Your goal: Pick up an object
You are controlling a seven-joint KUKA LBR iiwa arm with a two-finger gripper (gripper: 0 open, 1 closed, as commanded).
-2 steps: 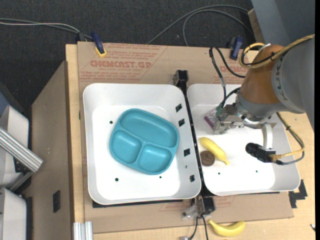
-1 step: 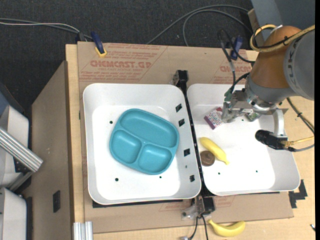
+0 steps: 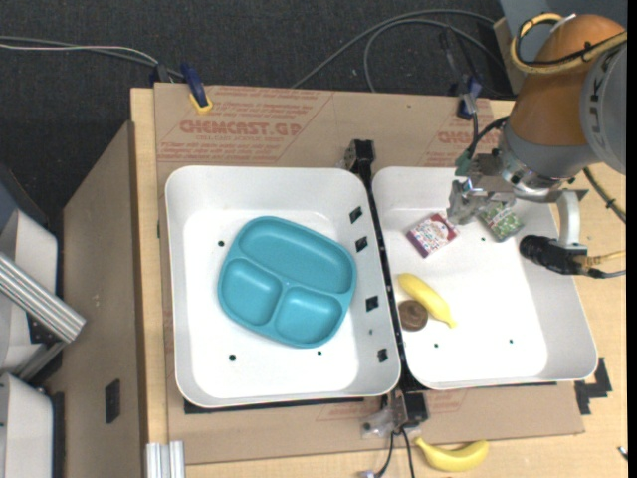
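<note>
Cardboard-topped bench [image 3: 249, 118] bearing two white bins; claw [image 3: 470, 199], grip state unclear, poised beside small pink-and-white packet [image 3: 431, 234], seemingly for grasping; yellow banana [image 3: 426, 299] farther below.

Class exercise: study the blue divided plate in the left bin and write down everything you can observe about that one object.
The blue divided plate is a turquoise tray with rounded corners, looking like smooth moulded plastic. Raised ridges split it into three compartments: one long one along the upper side and two smaller ones below. All three hold nothing. It lies flat and right side up, turned at a slant to the walls of the left bin, near the middle of that bin's floor. It rests on the floor alone; nothing else touches it.
</note>
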